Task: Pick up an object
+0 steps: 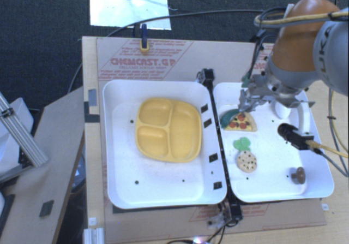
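In the right bin (322, 185) lie a pizza-slice toy (240, 122) with a green edge, a pineapple toy (246, 159) with a green top, and a small brown piece (298, 174). My gripper (246, 105) hangs low over the bin's far left part, just above the far end of the pizza slice. Whether it touches the slice is unclear. A white object (281, 111) sits partly hidden behind the arm.
The left bin (122, 183) holds a yellow divided plate (168, 130). A black hinge strip (214, 134) runs between the bins. A black fitting with a yellow cable (294, 136) hangs off the arm over the right bin.
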Robot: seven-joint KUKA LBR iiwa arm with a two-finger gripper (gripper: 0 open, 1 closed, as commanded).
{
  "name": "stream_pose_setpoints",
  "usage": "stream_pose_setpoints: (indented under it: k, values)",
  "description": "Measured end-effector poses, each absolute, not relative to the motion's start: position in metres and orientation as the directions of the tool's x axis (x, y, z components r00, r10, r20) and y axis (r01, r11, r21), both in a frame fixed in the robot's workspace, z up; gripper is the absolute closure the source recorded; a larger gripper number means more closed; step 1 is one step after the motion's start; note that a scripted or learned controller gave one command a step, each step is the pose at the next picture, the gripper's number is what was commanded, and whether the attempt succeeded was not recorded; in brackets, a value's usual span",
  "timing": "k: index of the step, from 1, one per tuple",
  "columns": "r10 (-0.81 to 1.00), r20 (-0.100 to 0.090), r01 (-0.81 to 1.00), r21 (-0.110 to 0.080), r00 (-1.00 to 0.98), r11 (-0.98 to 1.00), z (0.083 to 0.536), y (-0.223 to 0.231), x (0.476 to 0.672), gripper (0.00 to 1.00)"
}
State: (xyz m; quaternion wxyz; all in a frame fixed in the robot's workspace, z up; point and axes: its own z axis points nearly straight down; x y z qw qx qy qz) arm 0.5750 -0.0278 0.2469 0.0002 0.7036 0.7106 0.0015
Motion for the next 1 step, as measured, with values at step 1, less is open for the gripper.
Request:
stream_pose_setpoints:
  k: [1]
  values:
    - [1.000,0.002,1.000,0.000,-0.011,0.011,0.2346,0.0303,0.5688,1.00]
